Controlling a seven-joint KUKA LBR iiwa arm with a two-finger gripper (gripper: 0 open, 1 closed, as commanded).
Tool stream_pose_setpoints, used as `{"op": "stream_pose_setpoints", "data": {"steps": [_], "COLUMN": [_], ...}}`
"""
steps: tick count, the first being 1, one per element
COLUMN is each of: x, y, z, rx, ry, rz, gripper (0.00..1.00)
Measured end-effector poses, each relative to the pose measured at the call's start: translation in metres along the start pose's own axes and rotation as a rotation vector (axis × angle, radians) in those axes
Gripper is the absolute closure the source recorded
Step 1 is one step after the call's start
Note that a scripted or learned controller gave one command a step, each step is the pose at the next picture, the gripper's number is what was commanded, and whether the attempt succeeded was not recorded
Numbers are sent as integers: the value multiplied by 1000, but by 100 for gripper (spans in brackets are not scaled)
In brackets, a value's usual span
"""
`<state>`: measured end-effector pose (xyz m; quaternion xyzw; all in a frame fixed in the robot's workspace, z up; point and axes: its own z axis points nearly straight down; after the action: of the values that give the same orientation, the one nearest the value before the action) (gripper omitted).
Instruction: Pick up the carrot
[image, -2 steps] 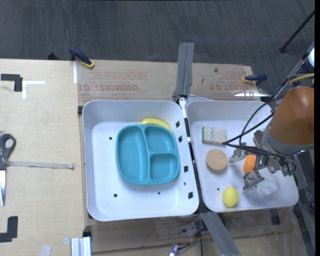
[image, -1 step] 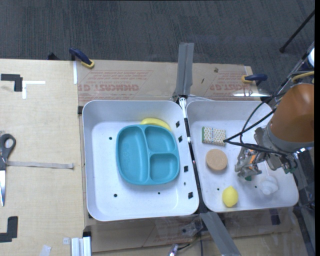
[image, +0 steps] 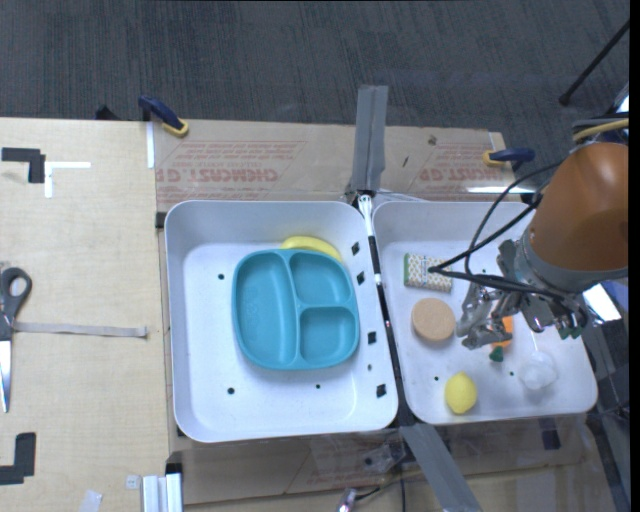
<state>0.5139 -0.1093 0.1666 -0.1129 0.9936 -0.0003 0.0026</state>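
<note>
Far to my gripper's left, on the tabletop (image: 80, 250), lie the scissors (image: 10, 300), well clear of my work. Nearer, in the left bin (image: 190, 400), the blue divided plate (image: 296, 308) sits with a yellow thing (image: 312, 243) peeking from behind its far edge. Neither matters to this step.

In the right bin (image: 570, 400), just left of my gripper, rests the round tan disc (image: 433, 321), with a speckled sponge-like block (image: 426, 271) beyond it and a lemon (image: 460, 393) nearer the front rim.

My gripper (image: 484, 328) hangs low over the bin floor. From this slanted view I cannot tell how wide it stands, nor whether anything sits in it. The carrot (image: 505, 326) shows as a sliver of orange right beside my gripper, on its right, with a speck of green just below; most of it is hidden by my own metalwork.

To do this well, I judge I should centre over that orange body, align across its narrow width, go fully down, and close firmly before lifting, keeping clear of the disc.
</note>
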Motion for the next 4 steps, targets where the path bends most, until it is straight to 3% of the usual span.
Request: {"op": "stream_pose_setpoints", "data": {"steps": [1, 2, 3, 4], "x": [-14, 31, 16, -30], "y": [-55, -53, -18, 18], "z": [-137, 74, -58, -67], "rx": [2, -1, 0, -1], "ry": [-2, 1, 0, -1], "rz": [-154, -372, -216, -499], "gripper": [100, 100, 100, 100]}}
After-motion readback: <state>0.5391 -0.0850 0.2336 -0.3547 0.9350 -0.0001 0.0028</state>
